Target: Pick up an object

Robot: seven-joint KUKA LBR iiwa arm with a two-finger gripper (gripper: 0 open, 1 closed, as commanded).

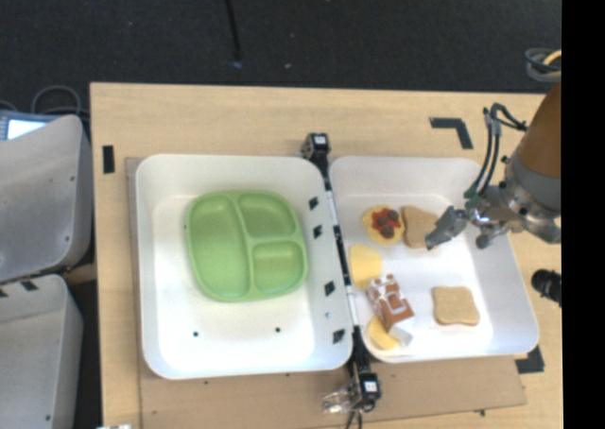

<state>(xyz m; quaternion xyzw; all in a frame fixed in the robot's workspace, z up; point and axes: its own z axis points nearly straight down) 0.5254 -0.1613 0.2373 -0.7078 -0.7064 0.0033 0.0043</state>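
The tan cookie-shaped piece (416, 226) was the thing nearest your claw (458, 225), lying in the right bin (501, 323) toward its far edge, with the claw's one plainly visible finger reaching down at its right side, touching it or just short of it. You could not tell from this view whether the claw stood apart or together, and nothing showed clamped in it. By the look of it the piece was a light, stiff plastic toy, smooth and likely slippery, flat enough that you would have had to take it across its narrow width at the edges rather than from the top face.

Just beside it on the left lay a small round piece with red topping (383, 221). Nearer the bin's middle wall sat a yellow block (365, 263), then a brown and white piece (390, 299), and a yellow wedge (382, 334) at the near left corner. A slice of toast (456, 305) lay apart toward the near right.

The left bin (161, 342) held a green divided plate (248, 245). Both bins rested on the tabletop (217, 120).

You had no brand, label or writing to read on any of it.
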